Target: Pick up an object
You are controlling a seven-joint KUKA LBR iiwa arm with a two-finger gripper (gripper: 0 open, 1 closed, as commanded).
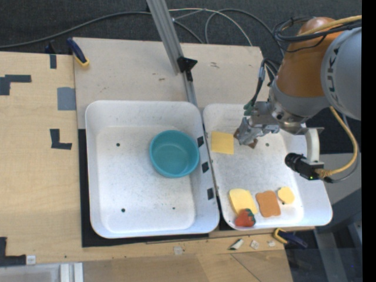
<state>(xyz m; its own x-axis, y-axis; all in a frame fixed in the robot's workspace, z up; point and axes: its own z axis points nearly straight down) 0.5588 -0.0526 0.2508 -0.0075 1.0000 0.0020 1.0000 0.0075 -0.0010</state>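
Reaching gripper (pixel 247 135) low beside yellow cheese slice (pixel 222 143) near right bin (pixel 317 219) far edge; grip state unclear, next descend, close.

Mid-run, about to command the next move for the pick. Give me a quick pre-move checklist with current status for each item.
1. Gripper is over the right bin: ok, it hangs near the bin's upper left part.
2. Nearest target: ok, the yellow square piece lies flat just left of the gripper.
3. Jaws open for the approach: cannot tell, too small and dark.
4. Anything already held: cannot tell, nothing visibly sits between the jaws.
5. Other targets apart from it: ok, the yellow, orange and red pieces cluster at the bin's near edge.
6. Left bin out of the path: ok, the blue bowl sits there.
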